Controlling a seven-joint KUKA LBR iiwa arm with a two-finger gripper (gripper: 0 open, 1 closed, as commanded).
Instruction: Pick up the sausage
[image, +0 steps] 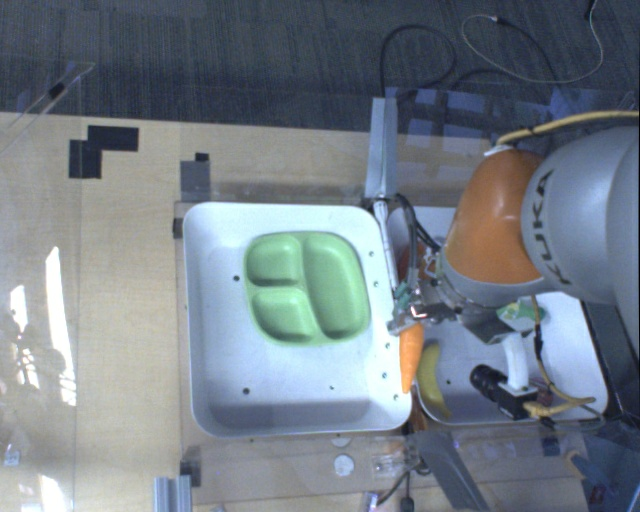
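Claw (412, 312) sits low at the right bin's (585, 320) left edge; whether it is clenched cannot be determined. Carrot (410, 357) and banana (430, 380) lie just below it. Green divided plate (305, 287) rests in the left bin (215, 330).

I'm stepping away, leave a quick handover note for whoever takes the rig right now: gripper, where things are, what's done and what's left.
Gripper: low over the right bin, hidden under the arm's wrist; jaws can't be judged.
Things: green divided plate sits in the left bin. An orange carrot-like piece and a yellow piece lie at the right bin's left edge.
Sausage: can't be made out; possibly under the arm.
Done: nothing confirmed.
Left: locate, grasp and lift the sausage.
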